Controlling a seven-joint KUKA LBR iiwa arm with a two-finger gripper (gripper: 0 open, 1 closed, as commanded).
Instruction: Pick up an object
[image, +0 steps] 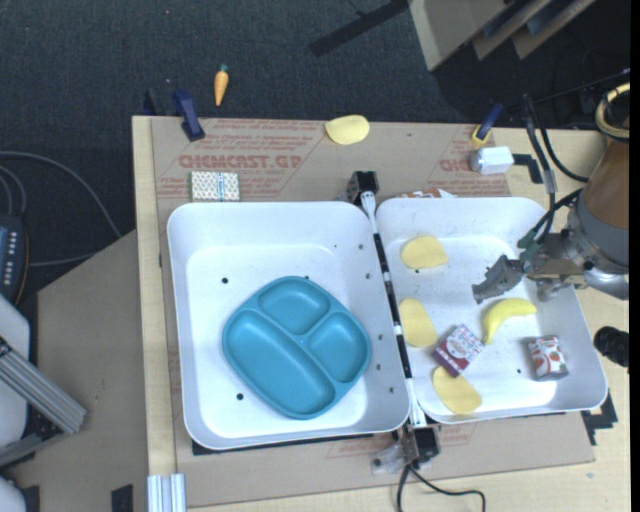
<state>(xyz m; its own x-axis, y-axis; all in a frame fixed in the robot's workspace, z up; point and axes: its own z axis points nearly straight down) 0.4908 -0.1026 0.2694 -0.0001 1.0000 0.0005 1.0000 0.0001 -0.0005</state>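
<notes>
The grey two-finger gripper (497, 283) hovers with fingers spread and nothing between them, just above the curved yellow plastic banana (507, 317); it should drop straight, straddling the banana's middle, then close.

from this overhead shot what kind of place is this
Probably a robotics lab test bench: two white bins sit on a board, a robot arm's hand hangs over toy food such as a banana, and cables trail across the floor.

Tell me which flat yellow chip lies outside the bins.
The yellow chip on the board behind the bins; the other three lie in the right bin.
</notes>
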